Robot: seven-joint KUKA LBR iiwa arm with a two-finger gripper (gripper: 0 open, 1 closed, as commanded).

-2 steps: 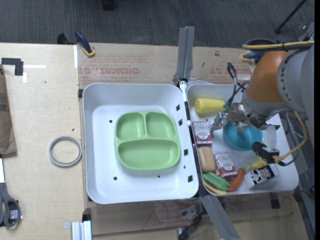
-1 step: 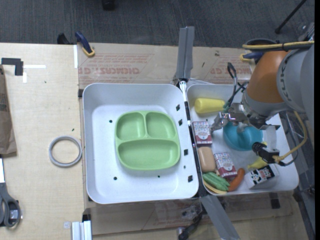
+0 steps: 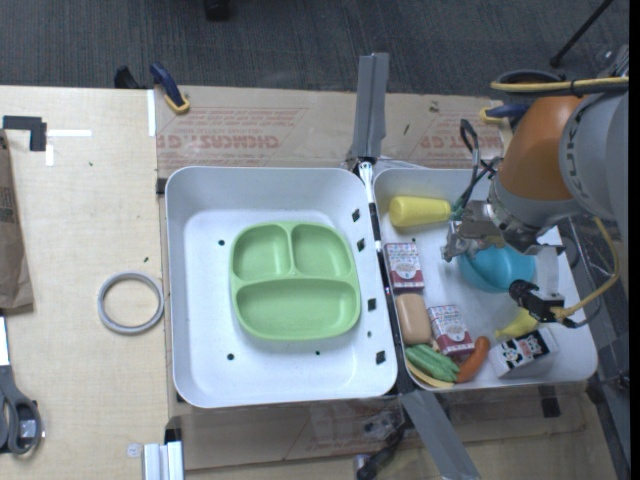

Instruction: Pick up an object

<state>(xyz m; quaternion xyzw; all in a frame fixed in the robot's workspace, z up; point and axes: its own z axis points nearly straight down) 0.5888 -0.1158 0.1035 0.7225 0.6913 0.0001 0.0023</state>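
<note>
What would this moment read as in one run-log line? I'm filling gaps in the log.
arm: over right bin | gripper: above blue object, beside yellow corn toy | left bin: green divided tray | grasp: unconfirmed

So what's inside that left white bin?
The left bin holds one thing: a green divided tray with three compartments, lying flat. Whatever might lie under the tray is covered.

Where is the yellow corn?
The yellow corn lies at the far end of the right bin, just above a small red-and-white carton and left of the hand.
</note>
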